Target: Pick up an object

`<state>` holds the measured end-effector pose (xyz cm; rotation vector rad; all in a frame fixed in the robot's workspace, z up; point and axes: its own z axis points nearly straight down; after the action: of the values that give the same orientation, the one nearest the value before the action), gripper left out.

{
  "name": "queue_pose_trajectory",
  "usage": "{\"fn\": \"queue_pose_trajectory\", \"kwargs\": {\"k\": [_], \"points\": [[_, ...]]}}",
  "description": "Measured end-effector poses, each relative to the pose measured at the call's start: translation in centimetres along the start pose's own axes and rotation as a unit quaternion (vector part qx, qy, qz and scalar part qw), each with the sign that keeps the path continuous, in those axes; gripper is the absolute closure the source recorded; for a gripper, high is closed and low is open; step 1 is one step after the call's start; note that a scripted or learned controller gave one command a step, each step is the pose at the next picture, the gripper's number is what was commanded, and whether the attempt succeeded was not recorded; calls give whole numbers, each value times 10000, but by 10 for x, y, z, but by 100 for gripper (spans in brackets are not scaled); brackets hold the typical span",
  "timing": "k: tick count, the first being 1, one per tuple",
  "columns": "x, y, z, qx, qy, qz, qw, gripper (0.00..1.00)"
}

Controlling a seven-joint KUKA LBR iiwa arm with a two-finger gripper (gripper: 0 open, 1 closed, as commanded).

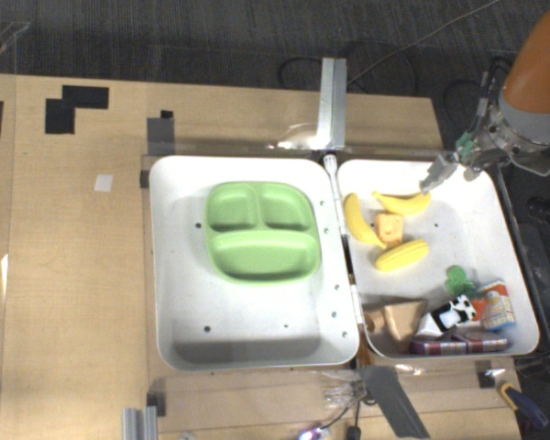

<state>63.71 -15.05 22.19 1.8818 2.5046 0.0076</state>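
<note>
**Over the right bin's far corner**

Wooden table (64,273) stretches out under both white bins, with dark carpet beyond its far edge. Nearest the camera, along the front wall of the right bin (518,246), I see a clutter of small things: a tan block (396,321), a black-and-white cow figure (456,313), a flat dark bar (458,345), a small packet with red and blue print (497,306) and a little green piece (458,279). Further in lies a yellow lemon-shaped piece (401,256), and just past it an orange-yellow chunk (389,228) sitting between two bananas: one curved banana (354,218) close to the bin's left wall, and another banana (403,202) lying crosswise beyond. The left bin (179,246) carries a green divided plate (260,230) near its middle.

My end effector (433,180) hangs at the far side of the right bin, just beside the right tip of the crosswise banana. Nothing is visibly held, and I cannot tell how it is set. My orange band (537,58) shows at the far right.
</note>
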Motion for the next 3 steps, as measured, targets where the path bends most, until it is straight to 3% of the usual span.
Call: {"fn": "queue_pose_trajectory", "kwargs": {"k": [1, 2, 3], "points": [[10, 30, 134, 37, 17, -1087, 9941, 0], [11, 35, 119, -33, -7, -1097, 9940, 100], [14, 34, 121, -4, 26, -1108, 9938, 0]]}}
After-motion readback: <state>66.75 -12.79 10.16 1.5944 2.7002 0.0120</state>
